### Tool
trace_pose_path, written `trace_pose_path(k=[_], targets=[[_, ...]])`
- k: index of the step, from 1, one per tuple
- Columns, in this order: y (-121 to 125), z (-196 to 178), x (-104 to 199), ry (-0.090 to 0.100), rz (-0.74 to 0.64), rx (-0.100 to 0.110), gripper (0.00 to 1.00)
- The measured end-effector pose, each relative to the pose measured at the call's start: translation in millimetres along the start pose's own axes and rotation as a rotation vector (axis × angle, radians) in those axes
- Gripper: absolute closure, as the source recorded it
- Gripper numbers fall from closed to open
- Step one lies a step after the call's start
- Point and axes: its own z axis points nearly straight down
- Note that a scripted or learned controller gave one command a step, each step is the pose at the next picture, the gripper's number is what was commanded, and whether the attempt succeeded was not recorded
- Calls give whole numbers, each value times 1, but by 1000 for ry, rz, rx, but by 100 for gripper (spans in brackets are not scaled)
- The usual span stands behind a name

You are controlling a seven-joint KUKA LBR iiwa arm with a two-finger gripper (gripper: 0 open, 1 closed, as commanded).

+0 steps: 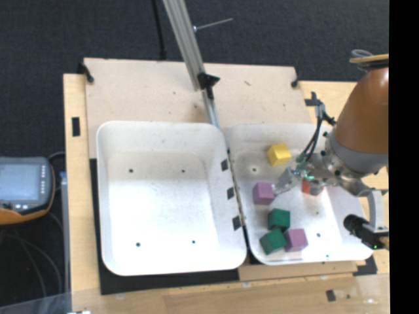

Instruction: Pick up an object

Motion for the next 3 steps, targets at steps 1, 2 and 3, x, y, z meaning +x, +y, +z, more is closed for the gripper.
trace_pose_path(k=[1, 2, 3], targets=[[0, 0, 0, 0, 1, -1, 0], [0, 0, 0, -1, 2, -1, 0], [0, 0, 0, -1, 3, -1, 0]])
